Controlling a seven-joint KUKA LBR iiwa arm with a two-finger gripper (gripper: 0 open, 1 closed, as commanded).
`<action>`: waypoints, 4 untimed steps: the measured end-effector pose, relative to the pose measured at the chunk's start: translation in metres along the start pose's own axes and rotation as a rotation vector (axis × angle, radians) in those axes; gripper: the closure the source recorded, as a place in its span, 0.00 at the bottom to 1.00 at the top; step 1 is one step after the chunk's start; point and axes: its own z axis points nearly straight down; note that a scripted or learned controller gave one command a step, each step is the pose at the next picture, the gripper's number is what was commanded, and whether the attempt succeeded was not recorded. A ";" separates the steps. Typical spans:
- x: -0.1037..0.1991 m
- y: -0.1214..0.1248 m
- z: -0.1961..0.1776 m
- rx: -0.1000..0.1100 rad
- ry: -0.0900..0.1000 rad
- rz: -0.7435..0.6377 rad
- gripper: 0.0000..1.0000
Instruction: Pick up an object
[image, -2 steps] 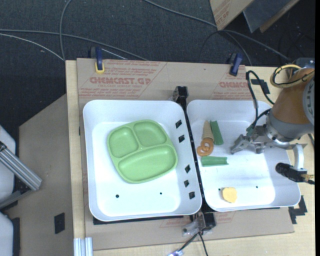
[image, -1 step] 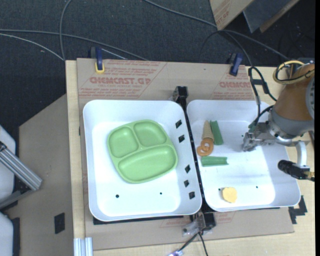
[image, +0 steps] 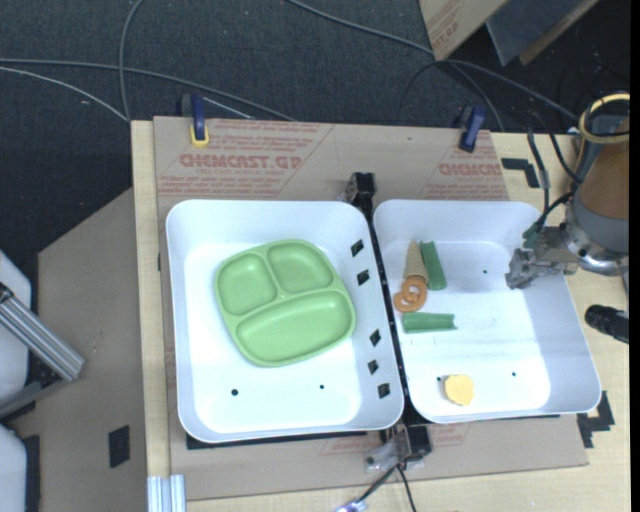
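Small round yellow piece (image: 458, 389) in right bin (image: 560, 330); jaws' state unclear.

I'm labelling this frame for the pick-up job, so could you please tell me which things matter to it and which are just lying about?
For the job:
- gripper, over the right bin
- two green sticks
- orange ring
- tan piece
- yellow piece

Lying about:
- green divided plate in the left bin
- blue clamps
- cables

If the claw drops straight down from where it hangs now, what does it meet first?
Probably the bare floor of the right bin. The claw hangs near its right wall, well apart from the green sticks; depth is uncertain.
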 end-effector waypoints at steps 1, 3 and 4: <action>-0.008 0.004 -0.047 -0.001 -0.001 -0.001 1.00; 0.033 -0.003 -0.095 0.007 0.004 -0.005 1.00; 0.096 -0.015 -0.091 0.008 0.006 -0.008 1.00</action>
